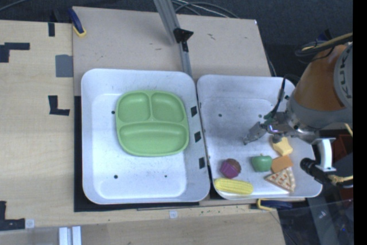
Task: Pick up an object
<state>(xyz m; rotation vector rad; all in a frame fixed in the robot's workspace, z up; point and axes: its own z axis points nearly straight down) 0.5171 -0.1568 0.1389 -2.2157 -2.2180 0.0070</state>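
Observation:
My gripper [253,136] hangs low over the middle of the right bin [229,94], its fingers pointing left, with nothing visible between them. Toy food lies along that bin's front edge. A purple piece [231,167] is front left of the gripper. A green piece [261,163] lies just in front of it. A yellow corn cob [233,186] rests at the front rim. A yellow cheese wedge [282,147], an orange piece [281,163] and a pizza slice [281,179] sit to the right, below the wrist.
The left bin [97,140] holds a green divided plate [152,123]. A grey pole [163,0] slants in from the top and ends at the seam between the bins. The arm's orange band [321,86] fills the right edge.

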